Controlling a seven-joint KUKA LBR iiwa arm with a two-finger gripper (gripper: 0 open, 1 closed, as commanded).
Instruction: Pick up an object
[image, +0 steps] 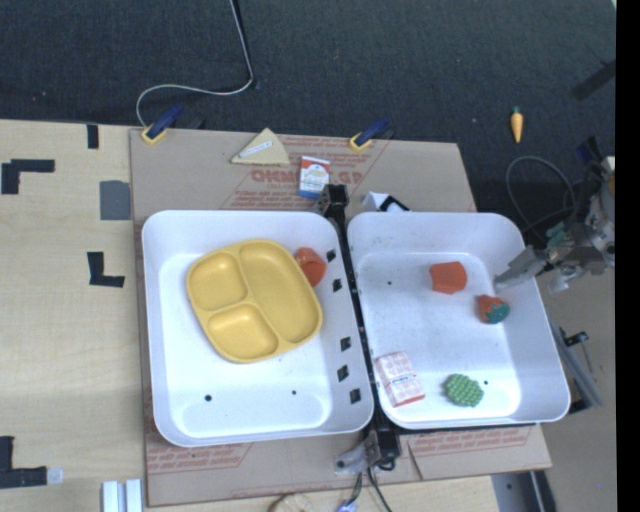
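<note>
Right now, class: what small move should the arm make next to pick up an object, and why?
Probably reach left and down toward the small orange-and-teal object. The gripper sits at the right bin's right rim, and that object lies nearest.

Two white bins — left bin (170, 400) holding yellow divided plate (254, 298), right bin (520, 400) holding orange block (448, 277), green ball (463, 390)

Red lettering runs across the cardboard sheet (420, 165) under the bins, along its far edge and again on its near edge, but it is too faint and blurred to read. The small red-and-white packet (398, 378) in the right bin (520, 240) carries print, and so does the little carton (314, 178) on the cardboard's far edge; neither is legible.
</note>
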